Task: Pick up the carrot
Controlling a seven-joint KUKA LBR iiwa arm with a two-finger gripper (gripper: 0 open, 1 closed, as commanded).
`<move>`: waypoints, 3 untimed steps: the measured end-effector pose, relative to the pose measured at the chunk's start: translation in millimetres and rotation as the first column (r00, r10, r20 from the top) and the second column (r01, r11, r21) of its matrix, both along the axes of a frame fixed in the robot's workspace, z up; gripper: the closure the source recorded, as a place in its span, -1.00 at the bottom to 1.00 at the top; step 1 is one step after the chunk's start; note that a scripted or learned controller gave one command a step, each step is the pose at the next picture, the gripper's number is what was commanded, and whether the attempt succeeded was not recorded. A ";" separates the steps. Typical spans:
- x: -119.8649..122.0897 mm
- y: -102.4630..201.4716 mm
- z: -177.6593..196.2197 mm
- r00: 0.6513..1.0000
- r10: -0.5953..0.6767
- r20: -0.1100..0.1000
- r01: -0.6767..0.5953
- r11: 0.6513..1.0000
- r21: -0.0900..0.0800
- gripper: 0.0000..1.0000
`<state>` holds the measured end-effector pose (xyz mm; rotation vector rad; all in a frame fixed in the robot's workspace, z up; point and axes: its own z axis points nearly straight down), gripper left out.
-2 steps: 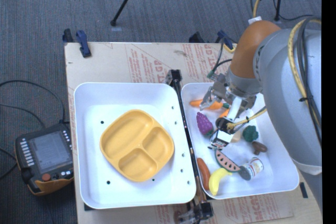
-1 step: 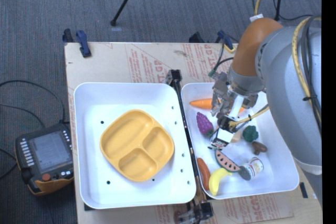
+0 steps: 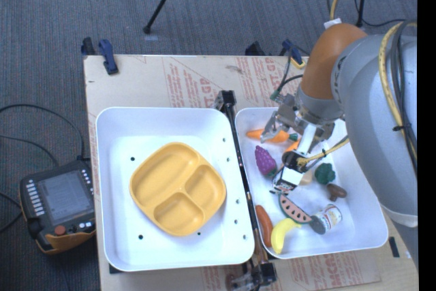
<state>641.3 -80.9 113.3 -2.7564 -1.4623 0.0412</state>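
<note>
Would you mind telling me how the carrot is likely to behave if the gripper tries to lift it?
The carrot looks like a small moulded toy, so probably stiff and light. Its smooth, tapered shape may let it slip or roll. It lies near the right bin's far wall, under the gripper, beside the grapes, which leaves little room.

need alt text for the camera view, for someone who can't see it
A grey robot arm reaches in from the right, its gripper low over the carrot in the right white bin, among toy foods including purple grapes, a banana and a watermelon slice. The left white bin holds a yellow divided plate.
</note>
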 end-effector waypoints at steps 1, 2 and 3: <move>-14.4 -37.3 -27.6 0.997 -0.076 0.022 0.076 0.997 -0.005 -1.00; -14.7 -36.9 -17.8 0.997 -0.074 0.015 0.074 0.997 -0.001 1.00; -14.8 -36.8 -18.2 0.997 -0.074 0.015 0.074 0.997 -0.001 -1.00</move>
